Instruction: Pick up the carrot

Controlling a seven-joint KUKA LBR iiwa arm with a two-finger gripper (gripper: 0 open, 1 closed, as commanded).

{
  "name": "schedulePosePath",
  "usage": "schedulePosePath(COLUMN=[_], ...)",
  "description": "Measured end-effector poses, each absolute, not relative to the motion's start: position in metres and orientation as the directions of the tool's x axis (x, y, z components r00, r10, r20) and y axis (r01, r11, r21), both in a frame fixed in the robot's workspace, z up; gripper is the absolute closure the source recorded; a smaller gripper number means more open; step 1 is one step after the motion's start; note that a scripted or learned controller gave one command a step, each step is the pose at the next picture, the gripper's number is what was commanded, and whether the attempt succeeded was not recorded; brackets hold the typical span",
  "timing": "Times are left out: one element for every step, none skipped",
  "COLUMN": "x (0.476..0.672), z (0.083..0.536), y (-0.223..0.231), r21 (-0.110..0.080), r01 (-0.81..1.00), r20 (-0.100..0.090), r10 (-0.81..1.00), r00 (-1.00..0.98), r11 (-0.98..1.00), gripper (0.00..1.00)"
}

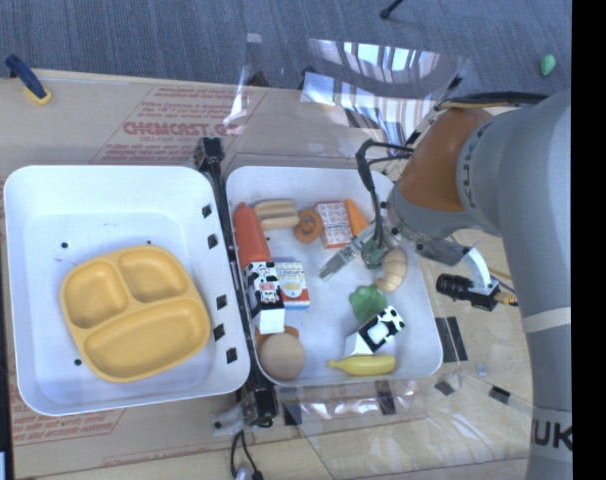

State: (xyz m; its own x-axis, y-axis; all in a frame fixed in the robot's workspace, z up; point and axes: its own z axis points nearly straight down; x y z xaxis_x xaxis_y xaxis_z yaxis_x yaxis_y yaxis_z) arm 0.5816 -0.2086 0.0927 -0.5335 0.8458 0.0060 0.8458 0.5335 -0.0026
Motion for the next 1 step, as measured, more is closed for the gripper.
schedulePosePath(x=[0.6414], z=[0.0924], y=[-0.2057], r21=[-0.001], r01=[0.912], r20=[0.007], r10=[0.912], r00=[-0.411], r11=[0.411], gripper=[0.0])
